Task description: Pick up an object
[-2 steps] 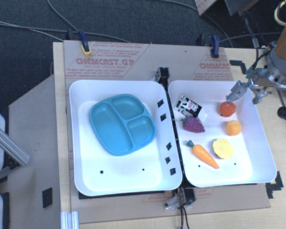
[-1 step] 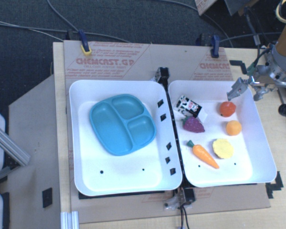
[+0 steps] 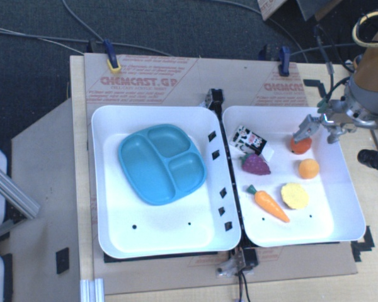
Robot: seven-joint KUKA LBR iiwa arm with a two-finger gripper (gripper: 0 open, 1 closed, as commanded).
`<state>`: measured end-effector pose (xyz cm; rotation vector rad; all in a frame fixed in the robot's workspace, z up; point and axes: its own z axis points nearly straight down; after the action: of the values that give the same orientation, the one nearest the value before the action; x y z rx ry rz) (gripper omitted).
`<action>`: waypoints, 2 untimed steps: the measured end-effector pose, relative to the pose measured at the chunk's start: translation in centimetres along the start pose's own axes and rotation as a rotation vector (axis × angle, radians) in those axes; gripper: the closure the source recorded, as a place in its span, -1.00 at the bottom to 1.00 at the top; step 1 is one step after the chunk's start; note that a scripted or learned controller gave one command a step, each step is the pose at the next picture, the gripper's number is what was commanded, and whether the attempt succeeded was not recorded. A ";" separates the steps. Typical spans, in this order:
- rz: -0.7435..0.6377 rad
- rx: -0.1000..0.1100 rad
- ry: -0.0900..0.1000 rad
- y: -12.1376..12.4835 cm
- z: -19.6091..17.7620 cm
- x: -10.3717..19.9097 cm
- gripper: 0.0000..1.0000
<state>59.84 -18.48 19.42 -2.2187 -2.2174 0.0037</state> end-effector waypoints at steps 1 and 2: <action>0.000 0.001 0.001 -0.1 6.3 0.4 -1.00; -0.001 0.001 0.001 -0.2 11.2 0.5 -1.00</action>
<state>59.59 -17.92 8.18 -2.2166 -2.2171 0.0043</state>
